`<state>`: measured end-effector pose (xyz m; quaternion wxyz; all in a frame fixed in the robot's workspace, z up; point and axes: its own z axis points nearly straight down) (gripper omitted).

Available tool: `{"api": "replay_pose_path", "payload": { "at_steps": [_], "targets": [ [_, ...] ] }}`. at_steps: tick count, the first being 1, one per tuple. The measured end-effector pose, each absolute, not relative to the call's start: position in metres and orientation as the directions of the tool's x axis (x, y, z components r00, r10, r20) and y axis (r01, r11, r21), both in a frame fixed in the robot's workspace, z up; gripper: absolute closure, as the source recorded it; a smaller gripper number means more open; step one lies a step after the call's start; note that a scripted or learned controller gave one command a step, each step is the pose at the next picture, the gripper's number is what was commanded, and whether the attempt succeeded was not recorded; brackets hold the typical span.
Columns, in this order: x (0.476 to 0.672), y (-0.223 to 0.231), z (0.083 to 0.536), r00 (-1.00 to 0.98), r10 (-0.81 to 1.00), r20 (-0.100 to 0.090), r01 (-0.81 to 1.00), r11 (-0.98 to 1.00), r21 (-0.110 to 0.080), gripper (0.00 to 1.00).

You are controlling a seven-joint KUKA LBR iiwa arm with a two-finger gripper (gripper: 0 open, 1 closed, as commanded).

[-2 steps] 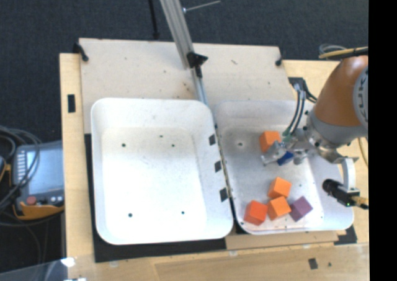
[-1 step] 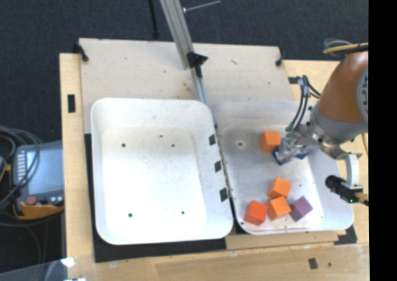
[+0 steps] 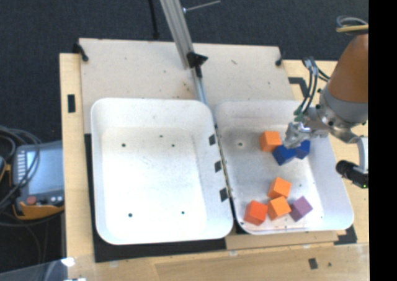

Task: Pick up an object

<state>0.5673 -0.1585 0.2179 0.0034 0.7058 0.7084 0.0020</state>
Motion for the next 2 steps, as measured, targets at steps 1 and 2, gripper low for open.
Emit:
{"api": "replay_pose_path", "payload": {
  "at_steps": [1,2],
  "targets": [
    [0.567,-0.160,0.206,-0.001,1.000,-0.002,1.000,0.001,-0.001,1.00],
    [0.561,-0.102,0.218,-0.008,1.000,0.002,1.000,0.008,0.001,1.00]
  ]
}}
